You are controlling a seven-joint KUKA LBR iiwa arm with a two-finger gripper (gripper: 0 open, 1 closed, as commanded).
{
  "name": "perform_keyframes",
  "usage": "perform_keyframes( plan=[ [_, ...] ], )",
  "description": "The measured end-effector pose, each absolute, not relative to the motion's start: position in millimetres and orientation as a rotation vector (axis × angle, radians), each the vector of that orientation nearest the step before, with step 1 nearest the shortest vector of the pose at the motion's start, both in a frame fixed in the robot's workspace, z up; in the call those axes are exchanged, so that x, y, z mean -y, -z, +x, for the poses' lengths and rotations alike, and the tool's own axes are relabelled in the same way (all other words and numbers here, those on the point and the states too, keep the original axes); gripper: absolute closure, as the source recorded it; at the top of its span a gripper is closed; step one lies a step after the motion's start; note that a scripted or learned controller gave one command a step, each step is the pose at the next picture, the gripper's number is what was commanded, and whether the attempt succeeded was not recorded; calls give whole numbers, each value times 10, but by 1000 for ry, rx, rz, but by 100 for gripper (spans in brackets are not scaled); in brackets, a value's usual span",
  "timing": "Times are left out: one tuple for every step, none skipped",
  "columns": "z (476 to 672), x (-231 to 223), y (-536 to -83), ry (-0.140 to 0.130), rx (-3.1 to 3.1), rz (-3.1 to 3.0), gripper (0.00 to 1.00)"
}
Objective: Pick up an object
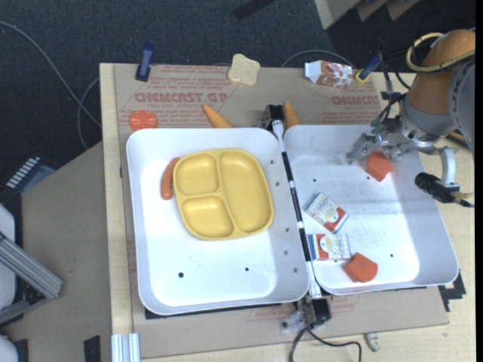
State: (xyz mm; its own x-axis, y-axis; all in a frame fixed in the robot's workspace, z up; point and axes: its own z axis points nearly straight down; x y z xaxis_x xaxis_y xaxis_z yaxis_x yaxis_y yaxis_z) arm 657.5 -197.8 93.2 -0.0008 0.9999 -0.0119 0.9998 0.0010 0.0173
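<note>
Right now the gripper (375,148) is hovering in the right bin's (423,240) upper part, with the orange block (379,167) lying just below it and toward the camera. Whether the fingers are spread or pressed together, I cannot tell.

Even overhead light, fairly bright; white bins (151,277) near blown out (mild glare). Soft shadow falls under the arm (441,74) on the right bin. Slight overall softness, dark floor (68,21) underexposed.
</note>
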Motion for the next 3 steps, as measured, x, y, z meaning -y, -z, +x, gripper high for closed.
perform_keyframes(
  plan=[
    [6594,1979,-1061,-12,-2204,2202,100],
    [6679,1741,-1871,-4,-2220,2217,100],
    [6669,1743,-1853,0,-2221,2219,0]
  ],
)
